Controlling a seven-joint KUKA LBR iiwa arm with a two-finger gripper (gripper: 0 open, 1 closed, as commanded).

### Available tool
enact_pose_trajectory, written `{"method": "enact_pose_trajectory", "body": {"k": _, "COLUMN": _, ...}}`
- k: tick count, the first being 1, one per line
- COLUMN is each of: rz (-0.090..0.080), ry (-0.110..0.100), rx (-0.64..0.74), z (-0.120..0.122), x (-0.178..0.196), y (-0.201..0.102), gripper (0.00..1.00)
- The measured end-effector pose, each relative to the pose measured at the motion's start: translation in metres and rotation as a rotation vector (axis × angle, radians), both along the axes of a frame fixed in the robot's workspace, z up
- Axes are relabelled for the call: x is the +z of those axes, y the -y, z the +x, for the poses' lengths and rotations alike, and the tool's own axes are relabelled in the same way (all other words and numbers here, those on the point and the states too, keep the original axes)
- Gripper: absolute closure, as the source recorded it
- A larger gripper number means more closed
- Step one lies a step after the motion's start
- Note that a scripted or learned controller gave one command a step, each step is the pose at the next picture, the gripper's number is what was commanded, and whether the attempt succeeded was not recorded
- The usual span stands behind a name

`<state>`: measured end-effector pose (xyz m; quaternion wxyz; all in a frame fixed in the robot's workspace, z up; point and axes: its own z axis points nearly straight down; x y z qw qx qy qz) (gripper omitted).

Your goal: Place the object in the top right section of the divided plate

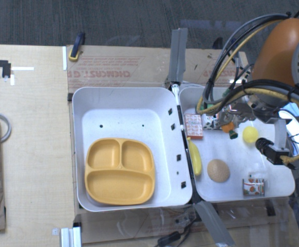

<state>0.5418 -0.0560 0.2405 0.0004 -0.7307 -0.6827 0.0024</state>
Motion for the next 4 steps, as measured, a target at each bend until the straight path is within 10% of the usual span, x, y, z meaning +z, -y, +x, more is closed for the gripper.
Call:
{"method": "enact_pose_trajectory", "body": {"k": 1, "rz": 0.0, "ry": 0.0, "rx": -0.074, "z": 0.028, "x": -0.05, "y": -0.076, "gripper": 1.0}}
{"method": "enact_pose_trajectory", "body": {"k": 2, "rz": 0.002, "ry": 0.0, "rx": 0.254, "z": -0.057, "x": -0.05, "y": -0.124, "gripper": 1.0}}
{"method": "enact_pose_trajectory", "body": {"k": 3, "rz": -0.001, "ry": -0.001, "rx": 0.012, "z": -0.065, "x": -0.075, "y": -0.204, "gripper": 1.0}}
{"method": "enact_pose_trajectory", "body": {"k": 4, "rz": -0.003, "ry": 0.002, "rx": -0.264, "z": -0.059, "x": 0.039, "y": -0.284, "gripper": 1.0}}
